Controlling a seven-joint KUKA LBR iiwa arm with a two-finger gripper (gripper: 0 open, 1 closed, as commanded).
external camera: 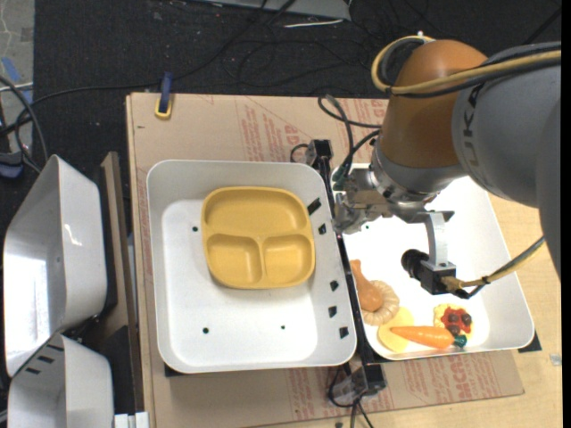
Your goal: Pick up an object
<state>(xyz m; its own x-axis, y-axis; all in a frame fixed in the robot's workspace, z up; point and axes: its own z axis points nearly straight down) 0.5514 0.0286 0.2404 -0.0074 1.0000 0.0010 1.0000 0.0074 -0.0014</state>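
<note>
Step in hand: approach for a pick, nothing grasped yet. My gripper (355, 209) hangs over the toy bin (477, 239), up-view of the shrimp (375, 294) and near the rim that meets the plate bin (178, 266). My wrist blocks the line of sight, so I cannot tell whether the gripper is apart or together. The candidate object is the shrimp, which lies nearest my tool, close to the toy bin's inner wall. The carrot (421, 335) lies just down-view and right of the shrimp and seems to rest on a pale yellow flat piece (399, 321); a yellow slab with red and green bits (455, 319) sits further right of the shrimp, beside the carrot's leafy end. To do this well, I judge I should shift down-view until centred over the shrimp's thick curled body, align the closing direction across its narrow width, and descend straight; the wall beside the shrimp leaves little room, so I should keep clear of the rim. Materials: the shrimp looks like moulded plastic, orange and cream, ribbed, curled, with a thin tail pointing up-view; probably light and slippery, and may roll out of a shallow grip. The carrot is a smooth tapered cone, likely to squirt sideways if pinched near the tip; the flat pieces are too low to pinch easily. Left of the shrimp, the plate bin holds a matte yellow divided plate (259, 237) with rounded corners; not my target.
</note>
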